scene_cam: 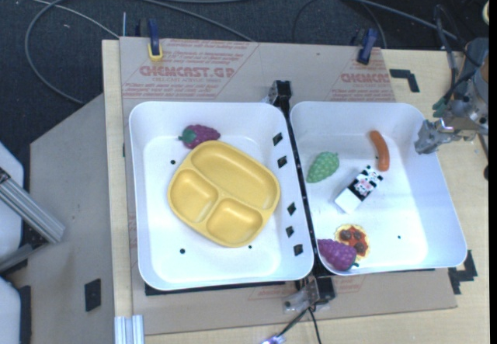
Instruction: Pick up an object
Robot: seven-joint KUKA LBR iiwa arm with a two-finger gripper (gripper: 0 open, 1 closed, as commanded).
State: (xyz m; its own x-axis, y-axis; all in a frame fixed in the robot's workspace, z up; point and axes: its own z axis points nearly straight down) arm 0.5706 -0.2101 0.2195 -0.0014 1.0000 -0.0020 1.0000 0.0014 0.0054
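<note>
Candidate objects gathered in right shallow white plastic bin [446,214], presumably as pick stock: green grape-bunch toy [323,166], slim orange sausage toy [379,149], black-and-white boxy block [359,188], purple grape cluster [337,254] touching a small pizza-like piece [352,238]. Left white bin [144,203] bearing yellow three-compartment plastic tray [224,192], second purple grape toy [199,133] at its far edge. Grey two-finger gripper [432,137] over right bin's far right rim, nothing visibly held; spread or pressed together: cannot tell. Bins on pale wood bench [233,71], clamped at back; dark carpet, loose cables beyond.

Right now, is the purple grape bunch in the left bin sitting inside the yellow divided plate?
No, the purple grape bunch lies on the floor of the left bin, just beyond the far edge of the yellow divided plate.
</note>
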